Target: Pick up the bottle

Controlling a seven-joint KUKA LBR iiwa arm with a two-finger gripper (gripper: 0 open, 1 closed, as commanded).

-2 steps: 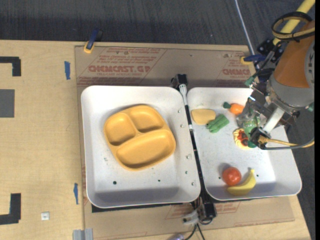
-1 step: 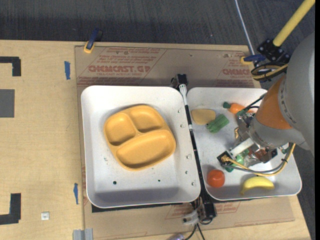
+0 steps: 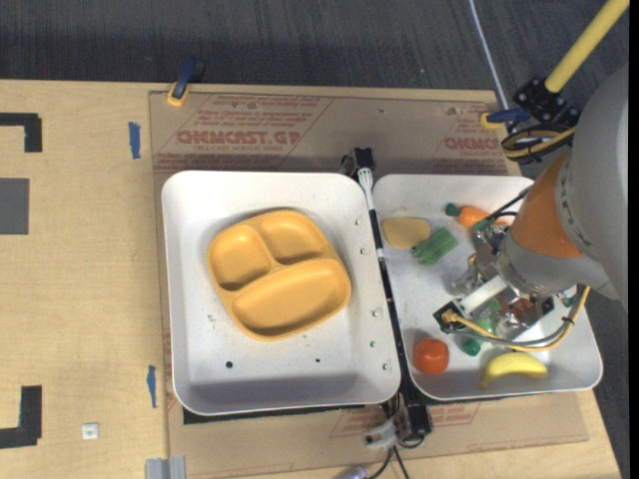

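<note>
The gripper (image 3: pixel 486 302) is lowered into the right bin (image 3: pixel 589 367), near its middle. Whether it is spread cannot be told. The bottle (image 3: pixel 435 246), green, is seen just beyond, toward the bin's far left corner, lying slantwise beside a tan piece (image 3: pixel 404 232).

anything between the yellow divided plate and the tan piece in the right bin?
No objects. In the camera view, between the yellow divided plate and the tan piece there is bare left bin floor, then the two adjoining bin rims and the black divider strip.
</note>
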